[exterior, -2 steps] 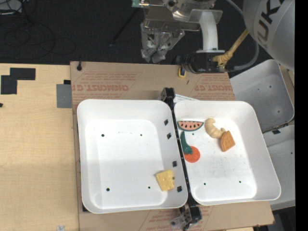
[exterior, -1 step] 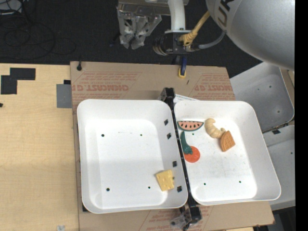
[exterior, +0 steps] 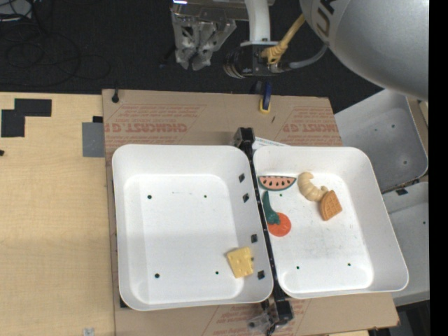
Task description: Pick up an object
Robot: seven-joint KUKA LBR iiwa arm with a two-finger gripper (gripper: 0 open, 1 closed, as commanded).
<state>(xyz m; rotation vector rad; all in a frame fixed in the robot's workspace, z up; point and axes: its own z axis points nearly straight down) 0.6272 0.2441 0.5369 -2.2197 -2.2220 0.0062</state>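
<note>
Gripper (exterior: pixel 199 47) is parked high at the top of the view, behind the bins and well apart from every object; nothing is seen between its fingers, and whether they stand wide or narrow cannot be told from this angle.

Candidates: a yellow cheese wedge (exterior: pixel 240 262) in the left bin (exterior: pixel 133 187), near its front right corner and close to the dividing wall. In the right bin (exterior: pixel 371 257): a watermelon slice (exterior: pixel 277 182), a croissant (exterior: pixel 311 186) touching a brown bread slice (exterior: pixel 330 206), and a red-and-teal piece (exterior: pixel 275 219) beside the divider.

All are judged to be small toy food: light, stiff, probably smooth plastic, not fragile. The cheese is best taken across its flat sides; wall clearance is tight. The croissant could be pinched across its middle, though the bread may be nudged.

The red-and-teal item's identity is unclear, possibly a radish. The arm is cut off at the upper right.
</note>
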